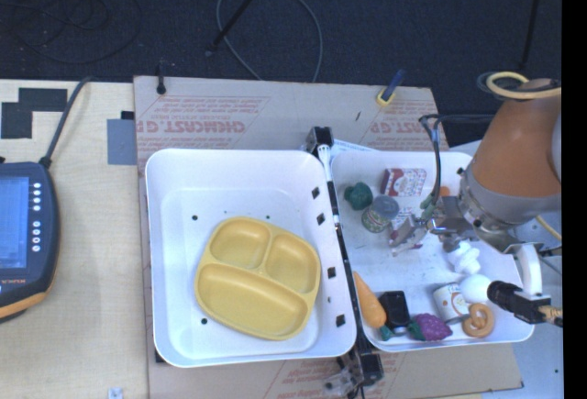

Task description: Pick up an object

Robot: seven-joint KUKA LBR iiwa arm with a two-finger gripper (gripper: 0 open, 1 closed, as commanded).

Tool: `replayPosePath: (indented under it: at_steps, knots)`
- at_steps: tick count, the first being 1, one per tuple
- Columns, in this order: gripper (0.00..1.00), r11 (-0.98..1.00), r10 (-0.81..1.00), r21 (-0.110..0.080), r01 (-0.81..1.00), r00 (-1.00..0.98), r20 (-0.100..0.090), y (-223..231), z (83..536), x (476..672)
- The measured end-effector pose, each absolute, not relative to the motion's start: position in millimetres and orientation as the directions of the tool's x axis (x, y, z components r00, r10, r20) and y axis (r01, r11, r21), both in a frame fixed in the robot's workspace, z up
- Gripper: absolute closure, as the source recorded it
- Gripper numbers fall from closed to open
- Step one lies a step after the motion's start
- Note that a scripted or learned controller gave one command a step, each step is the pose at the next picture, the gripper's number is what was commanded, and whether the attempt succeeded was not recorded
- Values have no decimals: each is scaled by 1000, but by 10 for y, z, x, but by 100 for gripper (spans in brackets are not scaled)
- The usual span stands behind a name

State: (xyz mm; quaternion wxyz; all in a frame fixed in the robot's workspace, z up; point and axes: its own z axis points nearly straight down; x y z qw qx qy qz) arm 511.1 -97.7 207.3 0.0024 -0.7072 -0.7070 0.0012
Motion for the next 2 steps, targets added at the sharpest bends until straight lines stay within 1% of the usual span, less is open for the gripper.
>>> replayPosePath:
  at_steps: [1, 2]
  knots:
    - [0, 3, 1000, -8, 1000, -3, 2, -992, 834, 5632]
    - [0, 3, 1000, 1, 1000, -3, -1, -1251, 878, 6277]
